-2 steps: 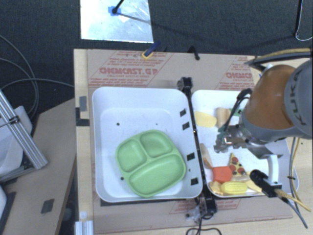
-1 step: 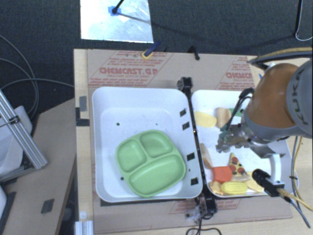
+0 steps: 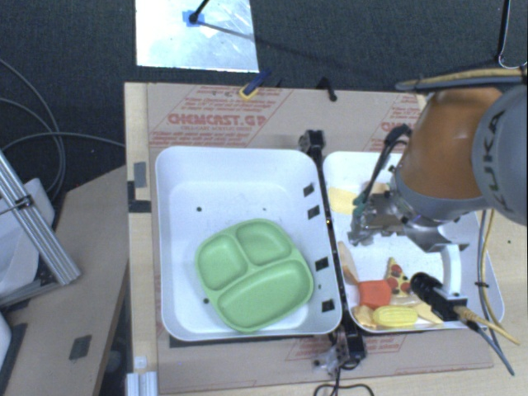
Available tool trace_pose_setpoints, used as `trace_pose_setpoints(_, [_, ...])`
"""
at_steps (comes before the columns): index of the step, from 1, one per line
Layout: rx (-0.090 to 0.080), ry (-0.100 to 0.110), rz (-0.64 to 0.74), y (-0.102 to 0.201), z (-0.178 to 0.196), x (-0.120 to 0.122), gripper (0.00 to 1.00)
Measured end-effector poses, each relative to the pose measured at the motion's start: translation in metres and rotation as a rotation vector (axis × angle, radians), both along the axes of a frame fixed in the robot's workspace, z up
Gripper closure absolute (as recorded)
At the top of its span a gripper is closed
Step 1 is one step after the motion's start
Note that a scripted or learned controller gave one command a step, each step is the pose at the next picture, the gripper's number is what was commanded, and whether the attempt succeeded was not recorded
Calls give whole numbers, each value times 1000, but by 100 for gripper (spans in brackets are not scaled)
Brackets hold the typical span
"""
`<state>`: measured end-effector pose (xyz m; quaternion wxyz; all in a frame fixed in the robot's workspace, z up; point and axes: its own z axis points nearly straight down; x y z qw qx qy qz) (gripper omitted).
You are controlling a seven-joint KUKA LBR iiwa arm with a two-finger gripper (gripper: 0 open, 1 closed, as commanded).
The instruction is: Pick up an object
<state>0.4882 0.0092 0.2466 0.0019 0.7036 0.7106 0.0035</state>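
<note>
camera view — cardboard-topped bench (image 3: pixel 223 114) on dark carpet (image 3: pixel 66 40), jaws above right bin (image 3: pixel 346 172) — can't tell if open.

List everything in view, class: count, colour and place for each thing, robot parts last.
left bin: one, white, bench's left
right bin: one, white, beside it
divided plate: one, green, in left bin
flat piece: one, yellow, right bin's far end
chunky piece: one, red-orange, right bin's near end
long piece: one, yellow, beside the red-orange one
shiny sheet: one, silver, beyond the bench
arm: one, grey and orange, over right bin
gripper: one, metallic, above right bin
</note>
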Motion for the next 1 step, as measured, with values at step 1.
trace_pose_setpoints(1, [-1, 8, -2, 51, -35, -2, 100])
